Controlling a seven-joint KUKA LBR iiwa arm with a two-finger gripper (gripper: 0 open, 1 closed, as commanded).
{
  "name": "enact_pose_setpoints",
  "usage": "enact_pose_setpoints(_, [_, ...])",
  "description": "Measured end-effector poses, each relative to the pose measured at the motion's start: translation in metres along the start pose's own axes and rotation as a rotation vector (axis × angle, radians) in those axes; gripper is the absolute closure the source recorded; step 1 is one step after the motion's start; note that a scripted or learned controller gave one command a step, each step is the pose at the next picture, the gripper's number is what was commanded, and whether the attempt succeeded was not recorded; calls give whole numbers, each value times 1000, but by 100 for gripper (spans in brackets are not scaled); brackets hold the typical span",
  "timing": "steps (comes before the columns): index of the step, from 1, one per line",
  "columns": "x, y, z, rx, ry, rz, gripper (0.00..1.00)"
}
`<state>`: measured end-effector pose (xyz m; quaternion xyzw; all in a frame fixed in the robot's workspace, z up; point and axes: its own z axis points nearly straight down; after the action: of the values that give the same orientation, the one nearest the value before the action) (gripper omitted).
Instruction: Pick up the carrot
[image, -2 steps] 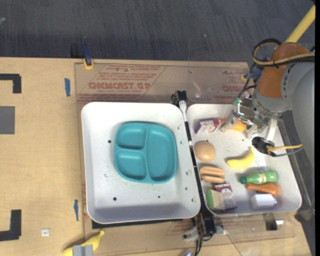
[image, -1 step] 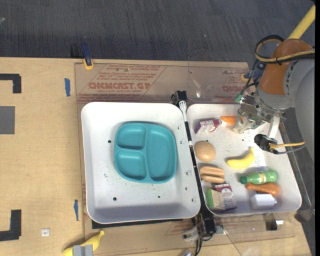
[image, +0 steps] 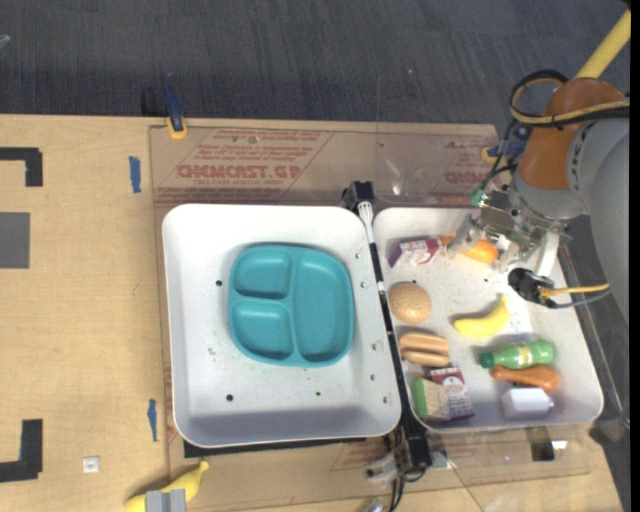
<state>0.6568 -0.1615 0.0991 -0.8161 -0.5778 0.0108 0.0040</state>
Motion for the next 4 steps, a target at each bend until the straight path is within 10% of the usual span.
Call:
enact_pose_setpoints(1, [0,0,-10,0,-1,-2,100])
enact_pose_setpoints(2, [1,0,-10,1,-1,-1,0])
enact_pose_setpoints(3, [-40,-13,11,-21,19,66,0])
enact_pose_setpoints(4, [13,-7,14,33,-31,189,0])
